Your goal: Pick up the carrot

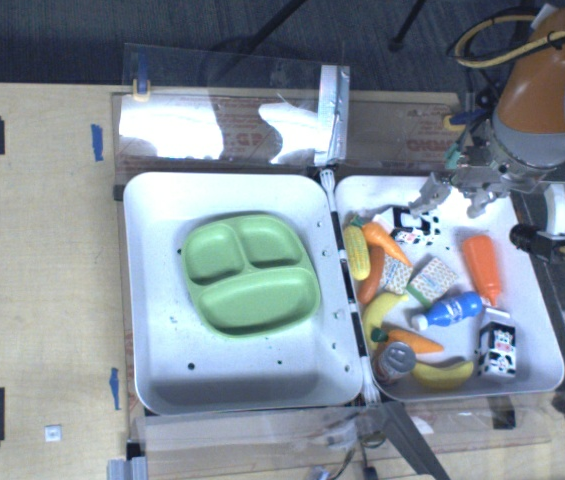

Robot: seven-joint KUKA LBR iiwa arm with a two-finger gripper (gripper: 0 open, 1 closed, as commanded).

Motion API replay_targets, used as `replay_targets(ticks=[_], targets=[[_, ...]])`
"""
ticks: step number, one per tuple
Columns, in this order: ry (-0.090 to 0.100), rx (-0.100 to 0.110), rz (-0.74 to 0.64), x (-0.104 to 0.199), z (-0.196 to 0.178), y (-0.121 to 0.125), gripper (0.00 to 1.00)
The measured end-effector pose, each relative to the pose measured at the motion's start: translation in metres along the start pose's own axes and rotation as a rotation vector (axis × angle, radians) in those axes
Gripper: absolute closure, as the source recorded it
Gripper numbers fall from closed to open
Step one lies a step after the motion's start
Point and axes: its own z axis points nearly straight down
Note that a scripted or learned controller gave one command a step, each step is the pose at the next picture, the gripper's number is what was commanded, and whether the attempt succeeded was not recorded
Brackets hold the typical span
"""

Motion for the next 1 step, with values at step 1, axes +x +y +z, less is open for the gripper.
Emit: replay_targets(ticks=[1], targets=[[0.0,-0.001,-0.455,0.054,0.0102,-0.0032,0.0]])
